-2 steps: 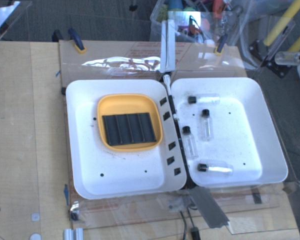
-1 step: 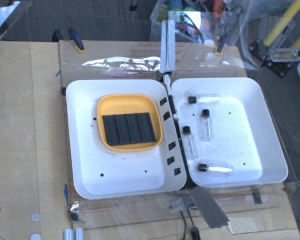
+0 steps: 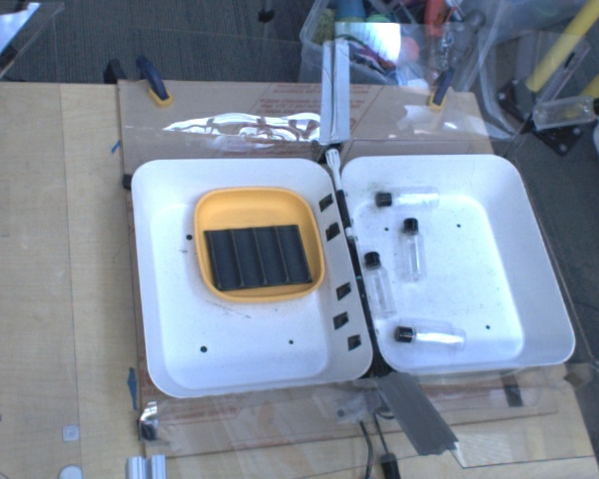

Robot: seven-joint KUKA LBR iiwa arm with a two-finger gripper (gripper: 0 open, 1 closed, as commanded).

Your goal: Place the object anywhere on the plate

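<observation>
Currently no pincer is in sight, so you cannot tell its state. Four clear vials [image 3: 411, 249] lie in the right bin [image 3: 499, 183], well apart from the yellow plate [image 3: 212, 208]; expect light, slippery, roll-prone glass, so grip mid-body.

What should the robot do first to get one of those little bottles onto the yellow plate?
Probably reach down over the clear glass vial with a black cap standing apart near the middle of the right white bin and grasp it. All four vials lie in that bin, while the yellow plate holding a black ridged insert sits in the left white bin.
</observation>
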